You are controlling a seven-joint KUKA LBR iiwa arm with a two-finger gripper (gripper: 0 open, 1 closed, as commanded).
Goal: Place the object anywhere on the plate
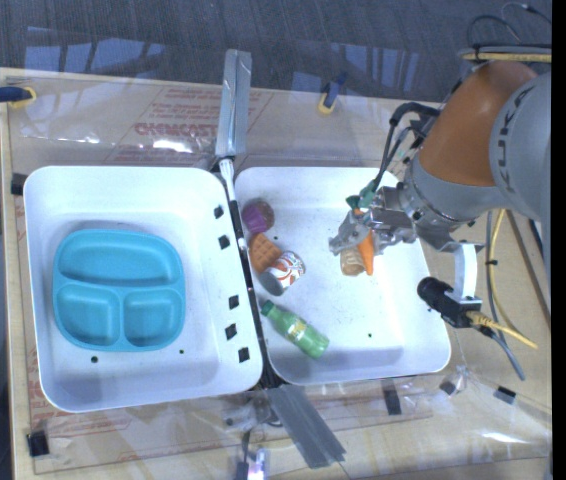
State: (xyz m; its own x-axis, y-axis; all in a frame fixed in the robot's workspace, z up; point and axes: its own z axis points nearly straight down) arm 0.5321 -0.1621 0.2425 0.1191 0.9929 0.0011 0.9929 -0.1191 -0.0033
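Observation:
A blue divided plate (pixel 118 288) lies in the left bin (pixel 43 193). Over the right bin (pixel 403 343), my gripper (pixel 363 236) is shut on an orange carrot (pixel 367 256). The carrot's green top pokes out above the fingers and its orange tip points down below them. A small tan piece (pixel 350 264) sits right beside the carrot's tip; I cannot tell whether they touch. The gripper is in the upper right part of the right bin, far to the right of the plate.
Along the right bin's left side lie a purple piece (pixel 257 214), an orange-brown item (pixel 263 251), a patterned cup on its side (pixel 285 269) and a green bottle (pixel 297 330). The divider between the bins (pixel 235 268) stands between gripper and plate.

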